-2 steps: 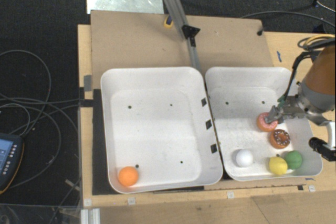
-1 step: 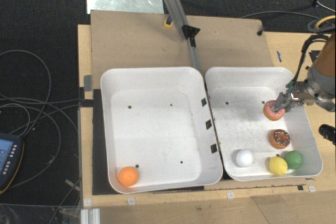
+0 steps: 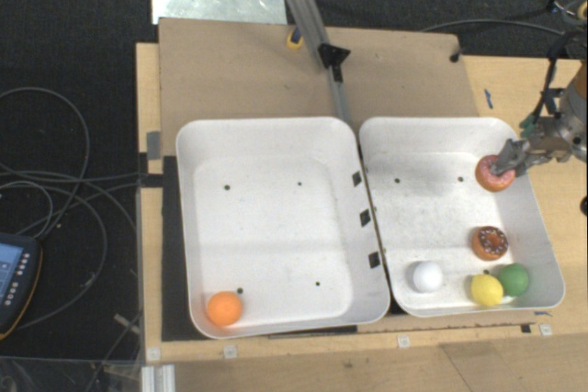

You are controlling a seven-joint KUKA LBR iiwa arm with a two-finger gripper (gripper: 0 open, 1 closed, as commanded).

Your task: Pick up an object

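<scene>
We see the two-finger gripper (image 3: 511, 157) reaching in over the right edge of the right-hand shallow white bin (image 3: 432, 142), its tip down at the pink-frosted ring doughnut toy (image 3: 495, 173), which lies against that bin's right wall in its upper half. The dark fingers appear to touch or overlap the doughnut's upper right rim, but we cannot tell whether they are spread, closed, or actually clamped on it, so we do not count it as held. We judge this to be the grasp step, with the lift yet to come. The next move calls for a firm closure on the ring's rim and a straight rise clear of the bin wall, which stands just beside it. Further down the same bin, along its lower right corner, sit a brown chocolate doughnut toy (image 3: 490, 242), a green ball (image 3: 514, 279), a yellow ball (image 3: 486, 289) and a white ball (image 3: 425, 276). A small orange ball (image 3: 223, 308) rests in the lower left corner of the left-hand white bin (image 3: 266, 142).
</scene>
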